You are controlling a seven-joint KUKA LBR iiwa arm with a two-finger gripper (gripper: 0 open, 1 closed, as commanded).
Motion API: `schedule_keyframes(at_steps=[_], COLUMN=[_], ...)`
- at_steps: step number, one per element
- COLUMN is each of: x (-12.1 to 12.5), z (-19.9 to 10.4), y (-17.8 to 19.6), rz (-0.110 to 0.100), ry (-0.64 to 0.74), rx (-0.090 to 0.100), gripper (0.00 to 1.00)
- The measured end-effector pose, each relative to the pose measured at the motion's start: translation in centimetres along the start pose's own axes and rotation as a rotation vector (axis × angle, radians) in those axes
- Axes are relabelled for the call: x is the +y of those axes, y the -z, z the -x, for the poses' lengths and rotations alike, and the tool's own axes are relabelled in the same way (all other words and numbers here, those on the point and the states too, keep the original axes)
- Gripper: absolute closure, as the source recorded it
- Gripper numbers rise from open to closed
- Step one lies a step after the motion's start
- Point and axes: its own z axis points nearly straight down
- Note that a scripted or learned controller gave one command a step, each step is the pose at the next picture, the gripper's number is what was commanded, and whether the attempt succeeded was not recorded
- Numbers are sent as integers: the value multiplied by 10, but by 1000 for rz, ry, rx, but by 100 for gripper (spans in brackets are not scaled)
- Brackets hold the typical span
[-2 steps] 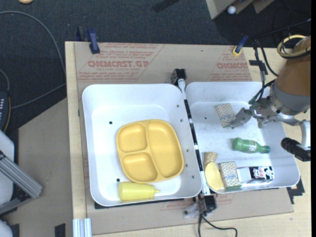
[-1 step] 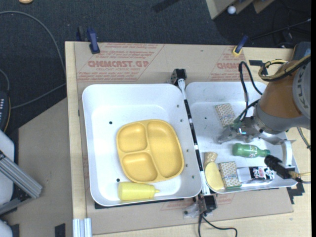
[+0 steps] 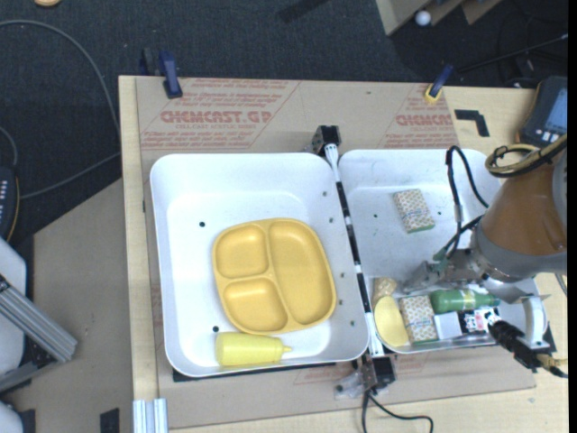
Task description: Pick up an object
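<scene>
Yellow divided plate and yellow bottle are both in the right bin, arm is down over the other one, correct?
Not quite. The camera view shows the yellow divided plate and yellow bottle in the left bin; the arm is down over the right bin.

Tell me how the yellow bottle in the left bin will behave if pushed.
The yellow bottle lies on its side beside the divided plate, so it would probably roll. It looks like smooth plastic, likely light and a bit slippery.
</scene>
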Motion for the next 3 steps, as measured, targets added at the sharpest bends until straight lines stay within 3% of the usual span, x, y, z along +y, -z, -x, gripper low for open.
schedule_keyframes(at_steps=[1, 2, 3], x=[99, 59, -6], z=[-34, -5, 24], y=[52, 0, 0], rz=[2, -1, 1], ry=[2, 0, -1], rx=[0, -1, -1], gripper=[0, 0, 0])
